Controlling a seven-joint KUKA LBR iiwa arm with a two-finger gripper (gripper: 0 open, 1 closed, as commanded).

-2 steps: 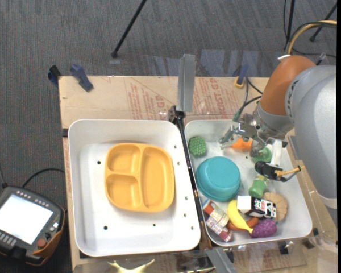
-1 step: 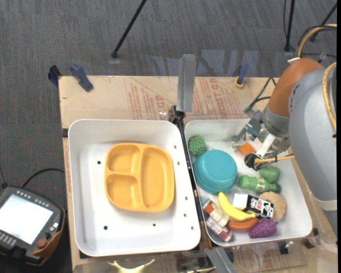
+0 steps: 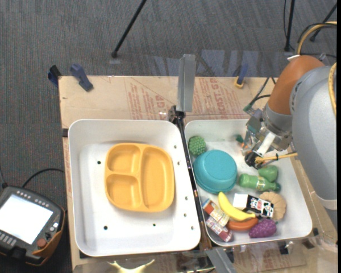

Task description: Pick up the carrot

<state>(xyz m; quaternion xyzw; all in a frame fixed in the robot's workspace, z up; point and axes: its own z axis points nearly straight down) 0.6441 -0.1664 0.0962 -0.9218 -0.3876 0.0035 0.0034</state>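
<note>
The end effector (image 3: 256, 158), grip state unreadable, hovers near the right bin's (image 3: 302, 209) far edge, well apart from the smooth tapered carrot (image 3: 242, 224).

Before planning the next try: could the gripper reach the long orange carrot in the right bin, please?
Probably, but awkwardly: the orange carrot lies hemmed in between the yellow banana and the purple grapes, leaving the gripper little bare surface.

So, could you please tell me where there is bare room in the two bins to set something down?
The left white bin has bare floor all round the yellow divided plastic plate, widest along its left and front. In the right white bin, only the far strip behind the teal plastic bowl is free. Its front is crowded: yellow toy banana, purple toy grapes, small boxes.
</note>
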